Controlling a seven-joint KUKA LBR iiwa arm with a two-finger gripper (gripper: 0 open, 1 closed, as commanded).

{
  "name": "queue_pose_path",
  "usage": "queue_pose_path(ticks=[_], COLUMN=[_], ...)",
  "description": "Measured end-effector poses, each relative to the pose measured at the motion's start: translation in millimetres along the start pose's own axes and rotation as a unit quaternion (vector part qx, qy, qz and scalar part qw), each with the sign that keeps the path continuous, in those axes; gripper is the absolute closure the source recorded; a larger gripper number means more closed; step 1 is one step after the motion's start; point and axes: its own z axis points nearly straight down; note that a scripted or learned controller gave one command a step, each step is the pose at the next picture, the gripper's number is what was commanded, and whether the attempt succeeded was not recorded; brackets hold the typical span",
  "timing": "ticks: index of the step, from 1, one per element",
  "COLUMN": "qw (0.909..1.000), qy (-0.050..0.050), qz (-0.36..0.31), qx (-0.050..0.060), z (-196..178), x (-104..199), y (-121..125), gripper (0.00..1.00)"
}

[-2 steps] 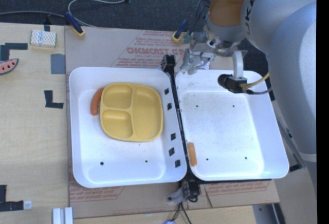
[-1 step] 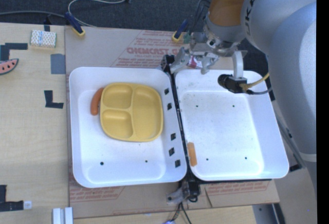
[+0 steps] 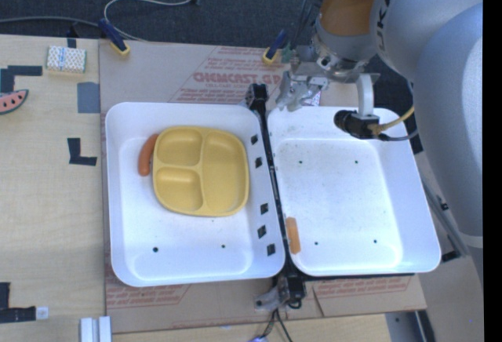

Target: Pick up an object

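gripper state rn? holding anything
Gripper: cannot be told; it sits over the top left corner of the right bin, nothing visibly between its fingers.

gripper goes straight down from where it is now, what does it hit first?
Probably the far-left corner of the right bin, close to the black divider between the bins. The gripper hangs over that corner, well clear of the orange piece. Depth is unclear from this slanted view.

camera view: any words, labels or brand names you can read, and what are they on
"CHEMCAST" in red on the brown sheet behind the left bin; the letters after it are blurred.
Smaller red print lines beneath it: too blurred to read.
Red print on the sheet's front edge: too small to read.
Dark letters on the arm, part hidden: not legible.
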Motion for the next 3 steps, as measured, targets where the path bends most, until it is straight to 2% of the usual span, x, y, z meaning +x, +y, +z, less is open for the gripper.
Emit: queue_pose_path(ticks=[1,2,3], qw=[1.0,1.0,1.0], qy=[0.0,-0.005,-0.006], qz=[0.0,0.005,0.006], qx=[0.0,-0.005,-0.004], z=[0.2,-93.0,-92.3], x=[0.0,24.0,23.4], y=[-0.1,0.1,-0.2], gripper=[0.0,0.0,0.0])
